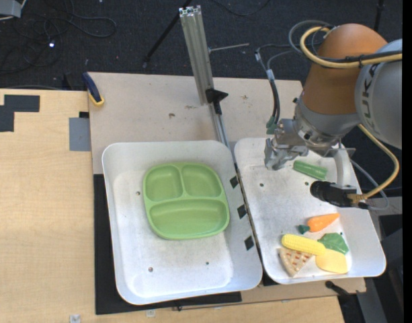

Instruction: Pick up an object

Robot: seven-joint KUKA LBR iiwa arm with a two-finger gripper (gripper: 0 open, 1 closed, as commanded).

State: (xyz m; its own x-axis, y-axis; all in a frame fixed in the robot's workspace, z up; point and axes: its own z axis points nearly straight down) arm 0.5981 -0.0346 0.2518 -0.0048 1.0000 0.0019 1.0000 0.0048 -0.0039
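My gripper [278,159] hangs over the far part of the right bin [273,207], nothing visible between its fingers. Just to its right lies a green stick-shaped piece [309,169]. Toy food sits near the bin's front right: an orange carrot [322,223], a yellow corn cob [302,243], a tan wedge [294,262], a yellow piece [333,263] and a green leafy piece [335,241].
The left bin [125,247] holds a green divided plate [186,200]. A metal post [199,52] rises behind the bins, slanting down to their shared edge. Black clips [240,210] sit along the divide between the bins.
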